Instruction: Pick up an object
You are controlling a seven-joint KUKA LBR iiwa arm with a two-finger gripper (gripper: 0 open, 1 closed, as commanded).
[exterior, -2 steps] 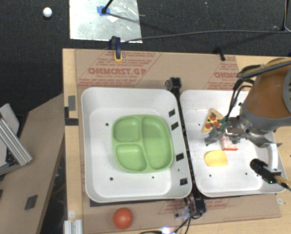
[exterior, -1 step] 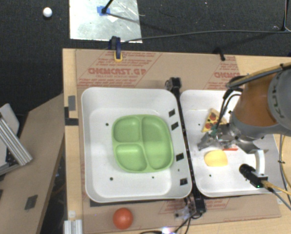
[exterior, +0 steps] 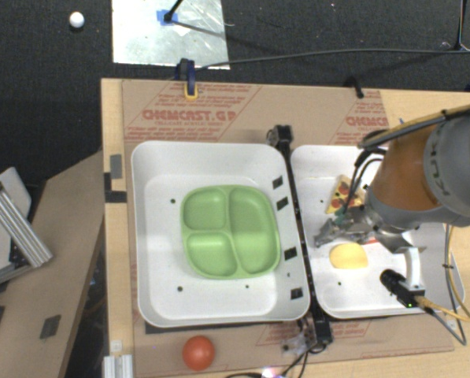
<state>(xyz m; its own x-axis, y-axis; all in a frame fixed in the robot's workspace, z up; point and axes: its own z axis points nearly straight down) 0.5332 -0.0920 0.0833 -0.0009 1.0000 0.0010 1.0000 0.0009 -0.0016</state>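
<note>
Lemon [exterior: 349, 256], a yellow lump, lies in the right bin [exterior: 317, 294], just right of the divider between the bins. Beyond it, nearer the bin's far wall, sits a small red and yellow toy [exterior: 339, 198]. The gripper [exterior: 337, 231] hangs just above the lemon's far edge; whether it is spread or closed I cannot tell, and nothing is seen held. The approach seems under way; next comes lowering squarely over the lemon and closing.

Yellow rounded object [exterior: 349, 256] flat in the right bin; small multicoloured item [exterior: 341, 196] just above.
</note>
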